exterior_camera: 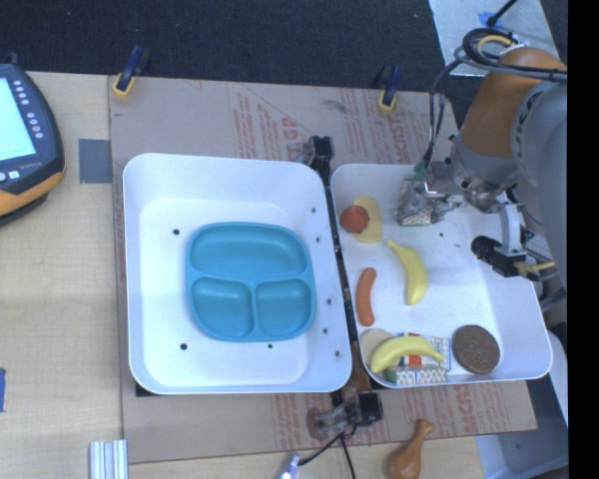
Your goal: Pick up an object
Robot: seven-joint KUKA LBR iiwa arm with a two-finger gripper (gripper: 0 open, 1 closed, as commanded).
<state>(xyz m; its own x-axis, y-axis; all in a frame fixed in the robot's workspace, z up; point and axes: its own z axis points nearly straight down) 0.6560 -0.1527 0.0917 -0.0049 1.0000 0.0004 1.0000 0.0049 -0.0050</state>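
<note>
A toy drumstick (409, 451) lies on the bench at the near edge, outside the bins, beside a black clamp (347, 413); just beyond, in the near corner of the right bin (524, 372), a banana (407, 351) rests across a small printed box (419, 367), with a brown round cookie (475, 348) just beside them to the right; further in, a red sausage (366, 295) lies near the bin's left wall, and a second banana (412, 272) lies apart from it toward the middle; beyond these a red tomato (354, 219) touches a pale yellow piece (370, 220) near the far left corner; the left bin (150, 367) holds a blue divided plate (251, 280) in its middle; the gripper (416, 208) hangs over the far part of the right bin, right of the tomato and apart from it, and whether its fingers are spread or closed cannot be told; the grey arm (509, 118) with its orange band reaches in from the right; a tablet (10, 143) rests at the far left of the bench.
</note>
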